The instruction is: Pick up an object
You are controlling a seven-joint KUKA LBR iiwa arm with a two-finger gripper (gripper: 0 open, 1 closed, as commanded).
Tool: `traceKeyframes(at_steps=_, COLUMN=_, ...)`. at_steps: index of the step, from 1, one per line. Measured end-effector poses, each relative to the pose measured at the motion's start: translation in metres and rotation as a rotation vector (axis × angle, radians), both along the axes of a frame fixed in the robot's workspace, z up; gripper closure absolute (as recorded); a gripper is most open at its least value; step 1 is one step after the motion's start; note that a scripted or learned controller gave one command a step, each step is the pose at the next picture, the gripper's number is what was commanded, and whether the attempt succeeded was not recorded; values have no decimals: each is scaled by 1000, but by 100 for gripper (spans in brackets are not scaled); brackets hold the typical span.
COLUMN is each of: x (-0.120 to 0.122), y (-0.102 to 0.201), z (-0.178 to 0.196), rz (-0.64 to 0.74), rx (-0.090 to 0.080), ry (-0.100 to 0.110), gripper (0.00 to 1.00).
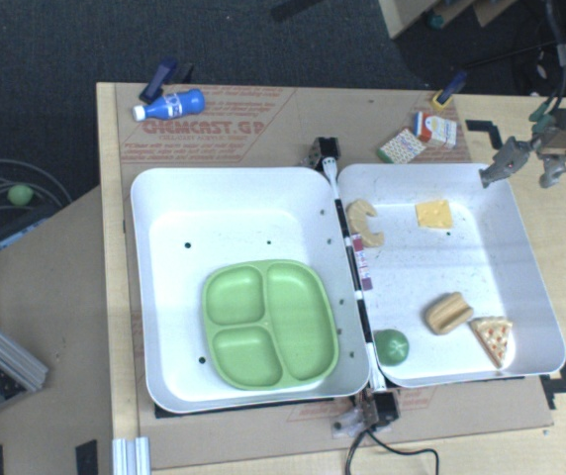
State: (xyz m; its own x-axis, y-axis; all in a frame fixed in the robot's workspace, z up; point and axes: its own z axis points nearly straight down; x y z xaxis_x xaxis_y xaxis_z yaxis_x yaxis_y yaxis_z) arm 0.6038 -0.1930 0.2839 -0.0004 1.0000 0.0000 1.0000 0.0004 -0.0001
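The gripper (526, 161) is hovering over the right bin's (520, 265) far corner, fingers spread, gripping nothing. A yellow cheese square (433, 214) is lying flat nearby, inside that bin.

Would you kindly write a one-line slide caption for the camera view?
Gripper at the right white bin's far corner, above yellow cheese square, hot dog bun, pizza slice; green divided plate in left bin.

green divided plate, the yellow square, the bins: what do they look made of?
Green divided plate: looks like moulded plastic, matte, with soft rounded compartment walls and an even colour.
Yellow square: probably plastic or foam toy cheese, flat and uniformly coloured; too small to be sure.
Bins: thin white plastic by the look, smooth, with rounded corners and a faint sheen.
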Motion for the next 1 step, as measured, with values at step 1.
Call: traceKeyframes(at_steps=1, x=-64, y=-18, z=-154, rz=-2, rx=1, ry=5, gripper=0)
